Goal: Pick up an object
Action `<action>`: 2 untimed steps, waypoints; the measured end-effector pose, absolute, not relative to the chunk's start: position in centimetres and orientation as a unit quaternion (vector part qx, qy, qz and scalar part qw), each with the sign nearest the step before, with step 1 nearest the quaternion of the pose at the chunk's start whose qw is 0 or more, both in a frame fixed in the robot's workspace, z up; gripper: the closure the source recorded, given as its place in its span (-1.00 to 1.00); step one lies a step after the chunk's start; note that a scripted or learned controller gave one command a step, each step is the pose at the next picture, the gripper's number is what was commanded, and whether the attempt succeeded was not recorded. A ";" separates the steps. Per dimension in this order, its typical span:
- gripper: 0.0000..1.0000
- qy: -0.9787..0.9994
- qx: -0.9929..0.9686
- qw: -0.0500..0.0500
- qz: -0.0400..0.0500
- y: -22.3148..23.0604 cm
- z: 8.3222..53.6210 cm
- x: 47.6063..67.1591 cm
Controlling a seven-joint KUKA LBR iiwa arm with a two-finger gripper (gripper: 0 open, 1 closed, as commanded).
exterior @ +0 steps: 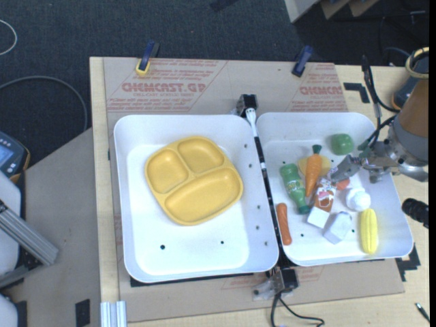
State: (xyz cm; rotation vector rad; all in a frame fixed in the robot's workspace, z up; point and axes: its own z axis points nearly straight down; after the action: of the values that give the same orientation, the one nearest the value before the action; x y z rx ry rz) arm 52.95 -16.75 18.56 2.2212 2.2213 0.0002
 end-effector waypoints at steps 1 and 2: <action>-1.00 0.708 0.706 -0.005 -0.002 -12.7 9.7 52.6; -1.00 0.708 0.706 0.004 0.001 -9.8 8.6 57.4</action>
State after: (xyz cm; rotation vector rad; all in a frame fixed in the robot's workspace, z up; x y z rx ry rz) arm 57.42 -9.83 8.62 2.2114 2.2191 0.0041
